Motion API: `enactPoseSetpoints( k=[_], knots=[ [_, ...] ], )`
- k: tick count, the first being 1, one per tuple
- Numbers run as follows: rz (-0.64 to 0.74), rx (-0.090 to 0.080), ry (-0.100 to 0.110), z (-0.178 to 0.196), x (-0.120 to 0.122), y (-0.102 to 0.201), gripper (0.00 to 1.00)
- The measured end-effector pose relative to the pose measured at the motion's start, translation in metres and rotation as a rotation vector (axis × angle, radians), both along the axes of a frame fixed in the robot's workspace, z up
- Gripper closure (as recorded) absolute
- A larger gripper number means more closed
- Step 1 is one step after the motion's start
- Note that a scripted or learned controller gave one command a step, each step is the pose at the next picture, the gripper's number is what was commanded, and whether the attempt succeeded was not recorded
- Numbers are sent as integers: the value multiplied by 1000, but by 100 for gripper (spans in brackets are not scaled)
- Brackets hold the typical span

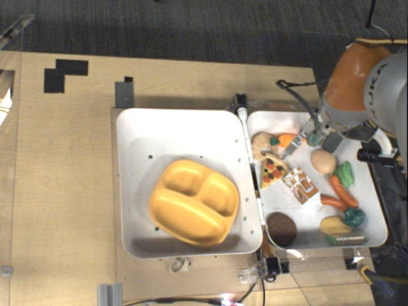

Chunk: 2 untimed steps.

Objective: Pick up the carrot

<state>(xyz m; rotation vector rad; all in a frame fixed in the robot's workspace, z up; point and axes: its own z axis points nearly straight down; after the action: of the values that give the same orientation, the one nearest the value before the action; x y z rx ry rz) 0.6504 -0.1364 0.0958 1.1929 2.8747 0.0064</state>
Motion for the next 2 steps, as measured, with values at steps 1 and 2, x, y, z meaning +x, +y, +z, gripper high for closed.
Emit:
enactPoseSetpoints(
  k=[1, 2],
  knots=[
    [-105, 7, 28, -9, 8, 36, 0],
    [-299, 10, 19, -9, -24, -25, 0]
  ],
)
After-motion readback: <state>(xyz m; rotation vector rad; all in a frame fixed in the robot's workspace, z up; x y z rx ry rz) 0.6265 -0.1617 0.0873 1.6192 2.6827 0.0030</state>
